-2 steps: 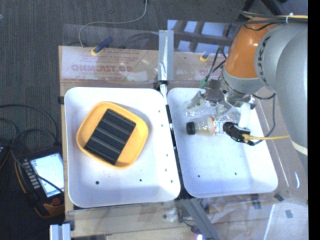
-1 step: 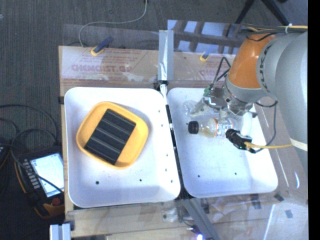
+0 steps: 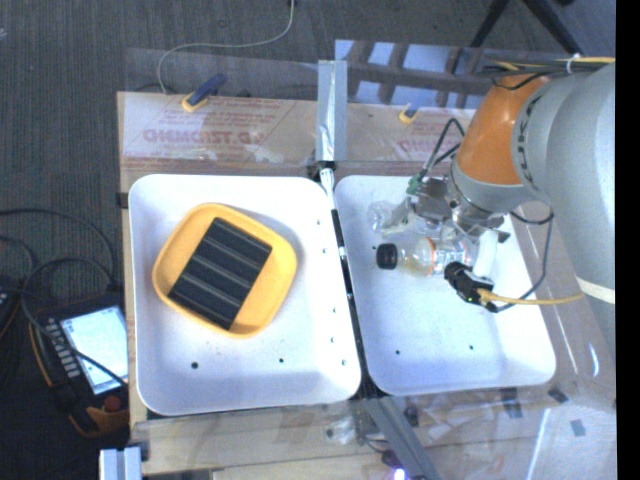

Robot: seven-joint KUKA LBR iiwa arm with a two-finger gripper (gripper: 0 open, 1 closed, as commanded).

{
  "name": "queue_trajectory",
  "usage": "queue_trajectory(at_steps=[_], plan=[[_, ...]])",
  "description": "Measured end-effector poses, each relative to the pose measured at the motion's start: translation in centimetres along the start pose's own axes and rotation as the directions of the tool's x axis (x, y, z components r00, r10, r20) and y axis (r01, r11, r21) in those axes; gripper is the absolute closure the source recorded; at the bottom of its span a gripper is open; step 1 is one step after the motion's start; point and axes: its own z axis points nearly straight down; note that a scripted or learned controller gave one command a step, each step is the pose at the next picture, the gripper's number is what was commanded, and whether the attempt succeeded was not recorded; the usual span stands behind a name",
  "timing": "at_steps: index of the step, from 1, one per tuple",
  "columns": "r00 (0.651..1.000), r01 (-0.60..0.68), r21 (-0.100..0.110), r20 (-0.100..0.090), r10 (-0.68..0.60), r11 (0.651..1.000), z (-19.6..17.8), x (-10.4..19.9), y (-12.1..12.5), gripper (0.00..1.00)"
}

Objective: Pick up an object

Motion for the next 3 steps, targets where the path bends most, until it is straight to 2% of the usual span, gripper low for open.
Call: queue_trajectory(at_steps=[1, 2, 3], plan=[[0.999, 0.046, 0.039, 0.001, -0.047, 0.998, 3.1, -1.4, -0.7, 0.0], [0.986, 0.165, 0.02, 0.002, -0.166, 0.986, 4.4, -0.3, -3.7, 0.0], [0.982, 0.19, 0.018, 0.0, -0.19, 0.982, 4.3, -0.8, -6.7, 0.0]])
